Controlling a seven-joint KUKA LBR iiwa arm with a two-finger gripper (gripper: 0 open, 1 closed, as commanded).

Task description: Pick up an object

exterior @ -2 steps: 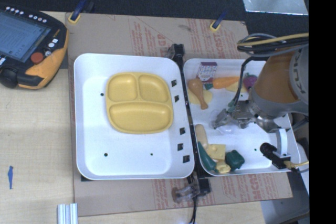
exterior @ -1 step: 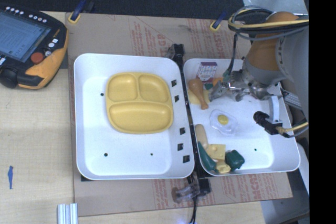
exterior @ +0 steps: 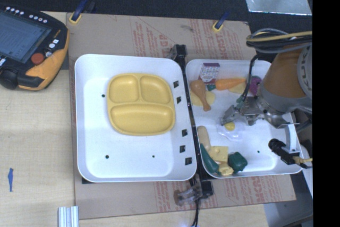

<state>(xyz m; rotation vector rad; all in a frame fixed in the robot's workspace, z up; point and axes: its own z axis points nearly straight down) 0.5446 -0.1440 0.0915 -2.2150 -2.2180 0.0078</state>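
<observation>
Nearest, along the near edge of the right-hand shallow white bin (exterior: 265,167), sits a crowded cluster: a teal scoop-shaped piece (exterior: 206,163), pale yellow cheese-like wedges (exterior: 219,157), a dark green block (exterior: 237,161), and a tan bread-stick shape (exterior: 203,135) leaning toward the bin's left wall.

Mid-bin, the grey two-finger gripper (exterior: 234,114) hangs low over the floor, just above a small round yellow piece (exterior: 229,126). Whether the claw is released or clenched cannot be told at this size; nothing is visibly held between its tips.

Toward the far edge lie a tan drumstick-shaped toy (exterior: 200,93), an orange carrot-shaped toy (exterior: 229,83), a purple piece (exterior: 255,83) and a small white-and-purple carton (exterior: 210,71).

Left bin (exterior: 85,114): a yellow three-compartment plastic plate (exterior: 141,103), well apart from the arm.

Risks, as judged:
- small yellow piece may be too low and slippery; tips could close on air or flick it away.
- a descent slightly off centre likely strikes the bin floor.
- drumstick sits near enough to be nudged.
</observation>
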